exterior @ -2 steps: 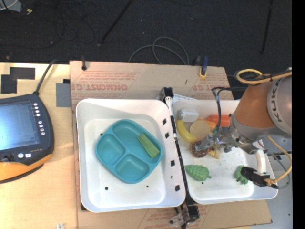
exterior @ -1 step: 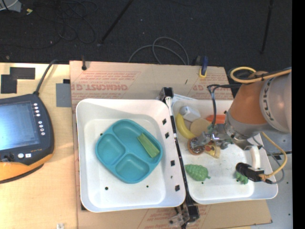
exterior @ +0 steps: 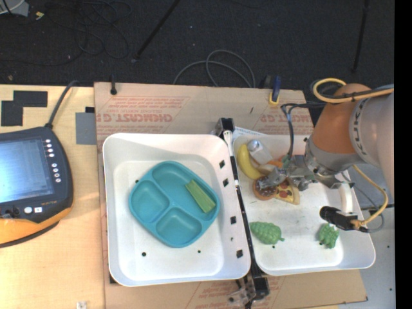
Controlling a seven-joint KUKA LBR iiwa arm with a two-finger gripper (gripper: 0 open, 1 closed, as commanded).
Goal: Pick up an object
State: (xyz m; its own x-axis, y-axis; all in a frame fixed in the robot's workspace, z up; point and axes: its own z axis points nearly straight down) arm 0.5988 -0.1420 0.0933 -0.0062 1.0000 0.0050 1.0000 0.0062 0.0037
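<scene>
The right bin [exterior: 360, 253] holds a yellow banana [exterior: 246, 163], a small silver can [exterior: 257, 148], a brown round toy [exterior: 264, 188], a pizza slice [exterior: 288, 195] and two green leafy toys [exterior: 266, 232] [exterior: 328, 235]. My gripper [exterior: 281, 177] reaches in from the right and sits low over the brown toy and the pizza slice, right of the banana. Its tip blends with the clutter beneath it. No object is seen lifted.
The left bin [exterior: 122, 250] holds a teal divided plate [exterior: 168, 205] with a green block [exterior: 201, 196] in its right compartment. A black divider rail [exterior: 235, 205] separates the bins. A tablet [exterior: 29, 172] lies at the far left. Cables hang near the arm [exterior: 351, 131].
</scene>
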